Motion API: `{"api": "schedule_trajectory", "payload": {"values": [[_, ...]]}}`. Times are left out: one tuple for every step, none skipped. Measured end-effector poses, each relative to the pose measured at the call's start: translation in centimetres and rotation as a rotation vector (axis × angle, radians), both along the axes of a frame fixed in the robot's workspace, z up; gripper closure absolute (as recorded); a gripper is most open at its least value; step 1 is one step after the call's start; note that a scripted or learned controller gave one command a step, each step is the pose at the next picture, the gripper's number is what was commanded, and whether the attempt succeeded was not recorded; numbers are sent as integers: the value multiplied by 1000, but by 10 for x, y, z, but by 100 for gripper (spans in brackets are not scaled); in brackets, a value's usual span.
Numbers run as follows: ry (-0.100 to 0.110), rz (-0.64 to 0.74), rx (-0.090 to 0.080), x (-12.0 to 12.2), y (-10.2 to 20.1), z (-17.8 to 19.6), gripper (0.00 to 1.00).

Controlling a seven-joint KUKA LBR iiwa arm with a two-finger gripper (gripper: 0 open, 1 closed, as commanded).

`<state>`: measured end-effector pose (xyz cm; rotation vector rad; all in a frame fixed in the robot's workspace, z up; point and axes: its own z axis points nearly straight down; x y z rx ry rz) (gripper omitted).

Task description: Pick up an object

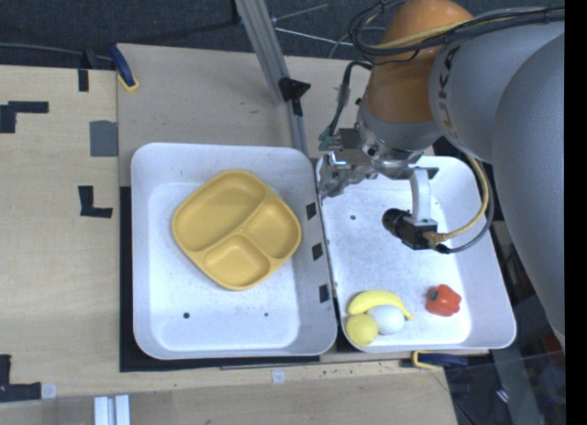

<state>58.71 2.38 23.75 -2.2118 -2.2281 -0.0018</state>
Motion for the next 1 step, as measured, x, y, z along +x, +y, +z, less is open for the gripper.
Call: {"api": "schedule_trajectory", "payload": {"values": [[3,-1,-2,0,50,-14,100]]}}
